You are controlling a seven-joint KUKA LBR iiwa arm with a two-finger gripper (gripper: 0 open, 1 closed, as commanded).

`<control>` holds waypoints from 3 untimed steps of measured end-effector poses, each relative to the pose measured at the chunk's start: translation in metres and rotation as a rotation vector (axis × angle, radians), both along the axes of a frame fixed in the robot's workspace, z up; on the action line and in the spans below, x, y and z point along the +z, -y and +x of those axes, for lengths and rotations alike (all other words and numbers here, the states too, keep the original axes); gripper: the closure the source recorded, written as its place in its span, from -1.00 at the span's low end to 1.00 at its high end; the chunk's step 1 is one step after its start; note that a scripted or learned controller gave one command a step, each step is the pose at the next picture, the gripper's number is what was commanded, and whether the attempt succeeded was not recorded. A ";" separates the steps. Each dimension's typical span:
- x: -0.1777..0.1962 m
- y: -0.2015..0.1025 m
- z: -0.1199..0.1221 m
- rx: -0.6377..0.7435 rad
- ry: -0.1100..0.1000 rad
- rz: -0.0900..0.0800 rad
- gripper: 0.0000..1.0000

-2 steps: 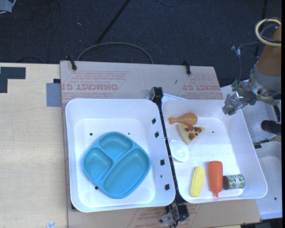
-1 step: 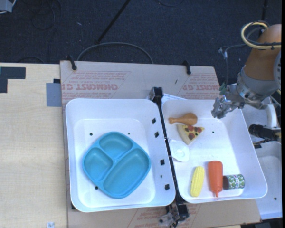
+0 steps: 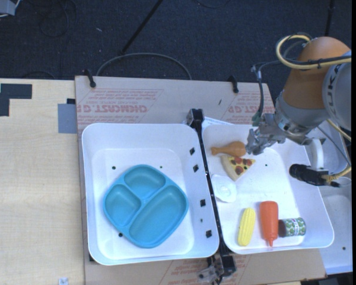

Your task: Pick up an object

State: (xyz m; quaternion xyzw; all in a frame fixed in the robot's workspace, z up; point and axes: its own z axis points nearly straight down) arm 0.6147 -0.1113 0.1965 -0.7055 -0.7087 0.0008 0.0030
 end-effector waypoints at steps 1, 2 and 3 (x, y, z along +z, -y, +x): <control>0.015 -0.049 -0.007 0.000 0.002 0.000 1.00; 0.009 -0.104 -0.013 -0.001 0.000 -0.001 1.00; 0.024 -0.148 -0.023 0.000 0.003 -0.001 1.00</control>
